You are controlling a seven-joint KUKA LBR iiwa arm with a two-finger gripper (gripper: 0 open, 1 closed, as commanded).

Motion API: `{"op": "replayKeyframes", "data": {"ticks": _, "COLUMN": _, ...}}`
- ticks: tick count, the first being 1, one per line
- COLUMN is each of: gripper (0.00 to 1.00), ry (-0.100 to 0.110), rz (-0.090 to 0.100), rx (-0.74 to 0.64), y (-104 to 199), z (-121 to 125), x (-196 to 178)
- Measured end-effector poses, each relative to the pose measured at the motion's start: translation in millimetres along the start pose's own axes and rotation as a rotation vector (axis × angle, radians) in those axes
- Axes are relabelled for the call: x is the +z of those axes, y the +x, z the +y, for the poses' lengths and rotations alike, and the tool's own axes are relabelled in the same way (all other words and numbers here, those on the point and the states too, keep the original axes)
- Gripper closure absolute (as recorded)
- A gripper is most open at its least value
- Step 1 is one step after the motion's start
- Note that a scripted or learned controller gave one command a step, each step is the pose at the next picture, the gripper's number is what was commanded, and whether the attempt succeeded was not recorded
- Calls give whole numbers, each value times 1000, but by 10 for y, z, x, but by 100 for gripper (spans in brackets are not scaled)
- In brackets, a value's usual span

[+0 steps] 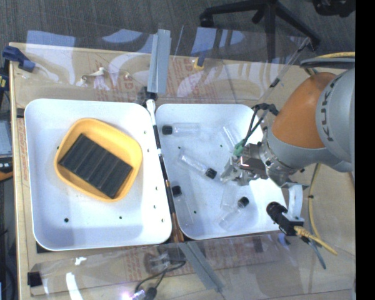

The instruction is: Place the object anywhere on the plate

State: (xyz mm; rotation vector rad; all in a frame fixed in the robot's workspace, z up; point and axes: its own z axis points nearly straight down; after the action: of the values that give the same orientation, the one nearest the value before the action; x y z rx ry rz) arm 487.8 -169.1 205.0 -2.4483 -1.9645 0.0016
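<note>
Left bin [94, 222]: white, shallow, rim touching or nearly touching the right bin [197, 220] along the shared middle edge. Plate [122, 137]: yellow, rounded square, set slantwise in the upper half of the left bin, clear of all four walls; bare white floor around it, widest along the near side and at the near left corner. Slab [95, 165]: dark, ribbed, rectangular, lying flat on the plate, inside the yellow rim on all sides and covering most of the plate floor. Right bin contents: clear vials with black caps, scattered and apart from one another; one [189, 129] lying near the far wall, one [197, 165] near the middle, one [228, 136] at a slant just beyond the gripper, one [230, 217] near the near wall, plus a loose black cap [175, 192] by the left wall. Open floor in the right bin mostly at the near left. Gripper [240, 169]: over the right half of the right bin, among the vials, well apart from the plate; open or closed not discernible, nothing visibly held. Arm [306, 120]: orange band over the right bin's right wall. Bench [112, 74]: metal bar [158, 61] upright beyond the gap between bins. Cables [312, 236] at the near right corner.
</note>
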Motion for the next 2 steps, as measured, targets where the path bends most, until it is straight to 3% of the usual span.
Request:
{"op": "replayKeyframes", "data": {"ticks": 1, "gripper": 100, "ry": 1, "rz": 0, "rx": 34, "y": 612, "z": 74, "x": 39}}
{"op": "replayKeyframes", "data": {"ticks": 2, "gripper": 100, "ry": 0, "rz": 0, "rx": -73, "y": 1242, "z": 182, "x": 0}}
